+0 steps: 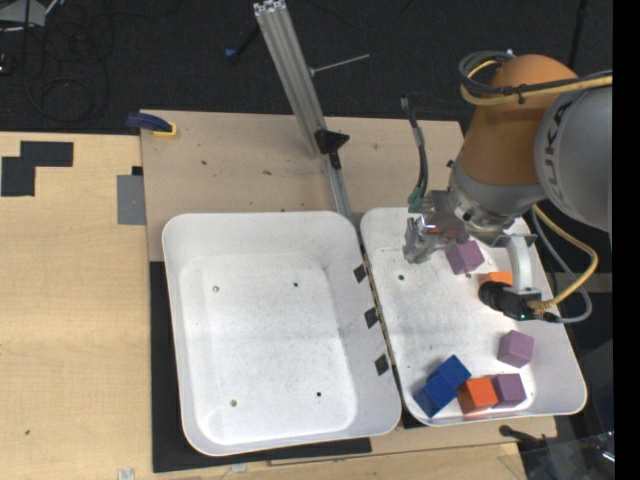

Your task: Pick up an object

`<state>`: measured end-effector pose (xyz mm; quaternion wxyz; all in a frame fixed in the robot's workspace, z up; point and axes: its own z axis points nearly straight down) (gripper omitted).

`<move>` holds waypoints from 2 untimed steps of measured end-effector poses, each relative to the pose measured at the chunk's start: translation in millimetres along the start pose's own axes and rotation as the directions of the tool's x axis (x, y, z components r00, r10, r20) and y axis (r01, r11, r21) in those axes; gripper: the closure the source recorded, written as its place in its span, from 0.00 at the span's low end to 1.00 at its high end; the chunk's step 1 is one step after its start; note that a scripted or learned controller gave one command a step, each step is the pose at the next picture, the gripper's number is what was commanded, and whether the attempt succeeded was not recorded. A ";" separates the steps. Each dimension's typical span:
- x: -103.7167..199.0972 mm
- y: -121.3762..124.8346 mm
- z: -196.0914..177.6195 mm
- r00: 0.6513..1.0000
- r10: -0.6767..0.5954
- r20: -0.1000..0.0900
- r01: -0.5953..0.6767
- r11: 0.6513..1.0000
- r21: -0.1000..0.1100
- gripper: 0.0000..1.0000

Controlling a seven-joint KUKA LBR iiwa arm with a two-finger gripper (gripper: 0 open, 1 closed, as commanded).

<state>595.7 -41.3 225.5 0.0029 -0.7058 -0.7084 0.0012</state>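
My gripper [416, 242] hangs over the upper part of the right bin [430, 313], under the grey and orange arm. Just to its right lies a purple block [465, 258], beside the gripper rather than in it. Lower in the same bin sit another purple block [516, 348], a blue block [443, 385], an orange block [479, 395] and a small purple block [510, 389]; the last three are clustered at the near edge.
The left bin [265, 328] lies alongside, joined to the right one by black clips [370, 316]. A slanted aluminium post [300, 98] rises behind the bins. Cables and an orange-black fitting [500, 290] hang off the wrist over the right bin.
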 end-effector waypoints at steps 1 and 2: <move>59.5 -2.1 0.5 1.000 -0.001 0.000 0.001 1.000 0.000 1.00; 109.5 -14.7 -11.3 1.000 -0.002 0.000 0.002 1.000 -0.002 1.00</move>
